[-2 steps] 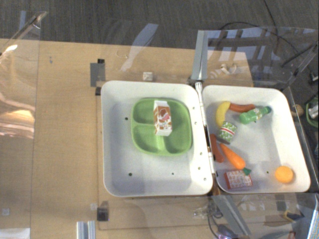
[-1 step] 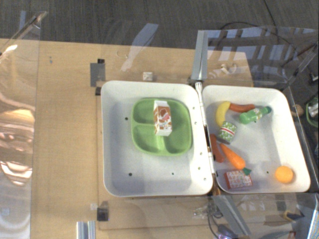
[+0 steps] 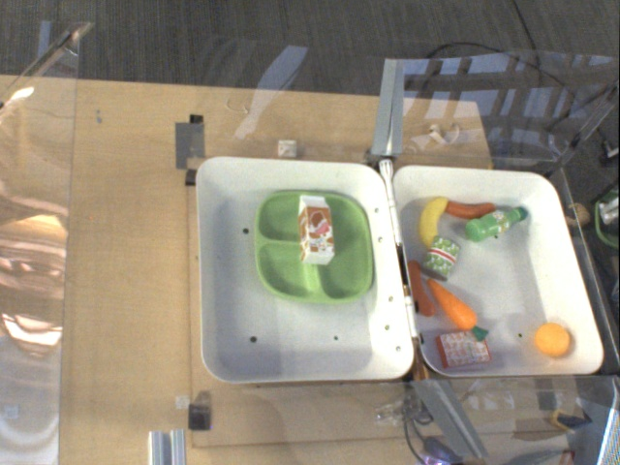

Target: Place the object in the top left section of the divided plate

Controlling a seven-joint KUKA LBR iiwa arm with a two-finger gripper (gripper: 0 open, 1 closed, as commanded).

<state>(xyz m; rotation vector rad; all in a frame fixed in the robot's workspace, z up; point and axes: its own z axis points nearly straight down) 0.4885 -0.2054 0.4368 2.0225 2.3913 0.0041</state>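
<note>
Bench: a pale wooden bench [image 3: 126, 260] under an overhead camera, dark floor beyond its far edge; two shallow white bins side by side, the left bin [image 3: 232, 347] and the right bin [image 3: 581, 289], their inner walls touching.

Plate: a green divided plate [image 3: 281, 279] lies in the left bin, nearer its far wall than its near one; raised ribs split it into sections.

Task's thing: a small milk carton [image 3: 316, 229] lies on the plate, its long axis running from the far rim toward the plate's middle; it sits around the upper centre, apparently over a rib, so whether it counts as inside the top left section is a judgement call; it looks a little right of that section.

Right bin: a banana [image 3: 430, 221], a green bottle [image 3: 494, 224], a carrot [image 3: 452, 305], an orange ball [image 3: 552, 339], a small green-and-white can [image 3: 442, 257] and a red-and-white box [image 3: 463, 350], all well apart from the plate.

Arm: the gripper's state cannot be told from this view; which way the carton lies from it cannot be judged either.

Hard to make out: the carton's printed face is blurred; the ribs beneath it are hidden; glare streaks cross the bench at left.
</note>
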